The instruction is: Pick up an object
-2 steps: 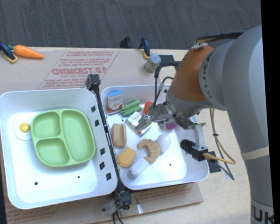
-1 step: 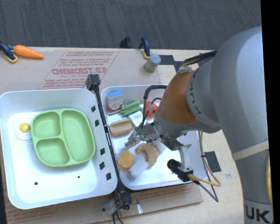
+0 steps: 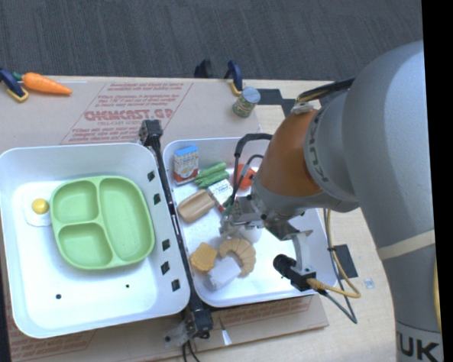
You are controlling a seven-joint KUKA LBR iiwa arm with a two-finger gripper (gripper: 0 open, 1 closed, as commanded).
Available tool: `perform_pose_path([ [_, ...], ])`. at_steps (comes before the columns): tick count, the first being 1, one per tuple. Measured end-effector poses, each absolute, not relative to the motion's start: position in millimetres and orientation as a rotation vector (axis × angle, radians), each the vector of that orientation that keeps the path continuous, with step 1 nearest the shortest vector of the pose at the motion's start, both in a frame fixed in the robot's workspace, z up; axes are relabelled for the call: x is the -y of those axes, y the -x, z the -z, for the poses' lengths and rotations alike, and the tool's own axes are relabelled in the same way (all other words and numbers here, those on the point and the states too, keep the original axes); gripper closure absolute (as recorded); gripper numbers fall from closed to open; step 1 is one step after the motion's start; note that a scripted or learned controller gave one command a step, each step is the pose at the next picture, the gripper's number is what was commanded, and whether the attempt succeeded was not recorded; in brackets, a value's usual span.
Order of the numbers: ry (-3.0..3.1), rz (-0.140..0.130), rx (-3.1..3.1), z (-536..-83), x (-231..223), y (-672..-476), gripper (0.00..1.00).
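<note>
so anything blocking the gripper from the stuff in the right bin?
Nothing visible. The gripper is low in the right bin, amid its objects: a bread roll on its left, a croissant just below. Its fingertips are hard to make out.

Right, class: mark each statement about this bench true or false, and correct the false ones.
1. The green divided plate lies in the left bin. True.
2. The toy carrot lies inside the right bin. False: it lies on the board beyond the bins.
3. The small can stands outside both bins. True.
4. The gripper is over the left bin. False: it is over the right bin, among the toy foods.
</note>
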State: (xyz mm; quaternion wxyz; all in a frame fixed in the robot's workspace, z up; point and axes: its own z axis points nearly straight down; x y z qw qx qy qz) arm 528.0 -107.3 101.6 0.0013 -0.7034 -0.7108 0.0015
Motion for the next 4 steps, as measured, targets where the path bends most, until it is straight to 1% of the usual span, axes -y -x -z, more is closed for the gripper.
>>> perform_pose_path([
  [4, 2.195, -0.003, 2.254, -142.6, 106.6, -532.2, 1.0],
])
